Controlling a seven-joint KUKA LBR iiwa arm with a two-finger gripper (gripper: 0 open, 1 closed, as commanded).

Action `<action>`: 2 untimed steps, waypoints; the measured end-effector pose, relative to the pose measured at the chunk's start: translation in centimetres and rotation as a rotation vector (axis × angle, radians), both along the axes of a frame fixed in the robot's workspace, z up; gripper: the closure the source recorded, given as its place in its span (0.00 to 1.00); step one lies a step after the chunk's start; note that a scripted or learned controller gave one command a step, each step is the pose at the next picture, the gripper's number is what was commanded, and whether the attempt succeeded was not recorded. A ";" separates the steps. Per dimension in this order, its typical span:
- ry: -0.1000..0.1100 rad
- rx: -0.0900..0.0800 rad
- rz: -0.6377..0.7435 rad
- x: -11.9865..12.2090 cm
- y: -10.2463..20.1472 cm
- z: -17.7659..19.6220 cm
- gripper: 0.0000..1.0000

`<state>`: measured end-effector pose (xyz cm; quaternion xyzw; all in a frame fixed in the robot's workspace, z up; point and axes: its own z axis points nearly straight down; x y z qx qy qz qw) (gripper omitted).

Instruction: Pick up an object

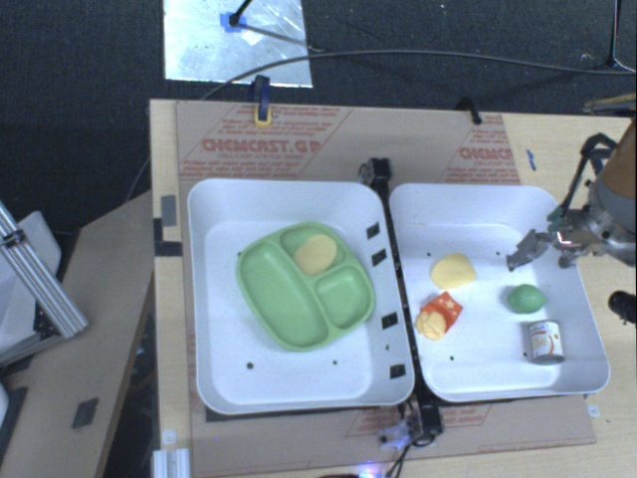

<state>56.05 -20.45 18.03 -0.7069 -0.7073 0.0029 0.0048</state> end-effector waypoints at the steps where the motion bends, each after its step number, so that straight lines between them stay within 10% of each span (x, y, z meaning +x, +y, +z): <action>1: -0.012 -0.003 0.003 0.3 0.0 0.7 0.00; 2: -0.009 -0.002 0.002 0.3 0.3 -3.5 0.00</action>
